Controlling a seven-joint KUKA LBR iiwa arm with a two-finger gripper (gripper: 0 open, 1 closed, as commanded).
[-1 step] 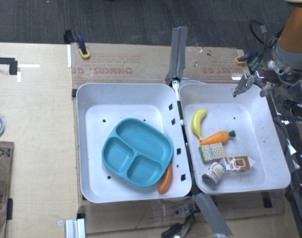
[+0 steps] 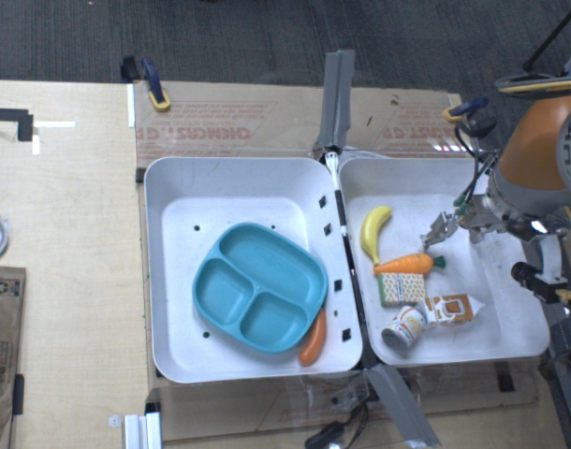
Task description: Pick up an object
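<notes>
The gripper [image 2: 442, 229] hung low in the right bin [image 2: 510, 340], its fingers slightly spread and holding nothing. Just beside it, toward the bin's middle, lay the carrot [image 2: 404, 264] — not quite touching. The banana [image 2: 374, 232] lay beyond the carrot. Nearer the front edge were a green packet [image 2: 402, 289], a small carton [image 2: 451, 310] and a can [image 2: 403, 327]. Well apart, the left bin [image 2: 173, 195] held a blue tray [image 2: 258, 287] — a sausage [image 2: 313, 340] beside it.
</notes>
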